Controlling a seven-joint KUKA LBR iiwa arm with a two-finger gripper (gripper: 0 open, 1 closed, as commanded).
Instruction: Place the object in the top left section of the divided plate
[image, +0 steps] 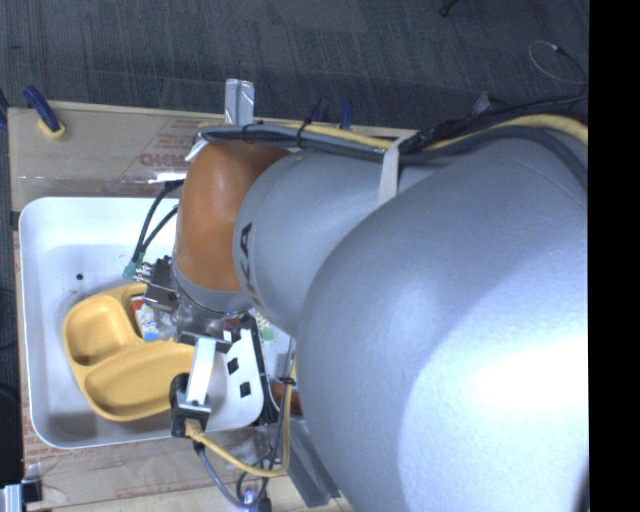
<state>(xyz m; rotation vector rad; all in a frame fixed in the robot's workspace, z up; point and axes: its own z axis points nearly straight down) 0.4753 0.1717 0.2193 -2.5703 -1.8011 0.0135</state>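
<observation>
A yellow divided plate (100, 350) lies in the left white bin (45, 240), toward its front. Two of its sections show: a rounded one at the left and a wide one at the front. My gripper (152, 300) hangs over the plate's right part, at the end of the orange-banded wrist. Right under it, a small thing with blue and red patches (150, 324) shows against the plate. I cannot tell whether it is held or lying in a section. The arm hides the rest of the plate.
The grey arm covers the middle and right of the view, and the right bin with it. Brown cardboard bench surface (100, 150) runs behind the left bin. A blue clamp (45, 110) sits at the back left corner, and a metal post (239, 100) stands at the back.
</observation>
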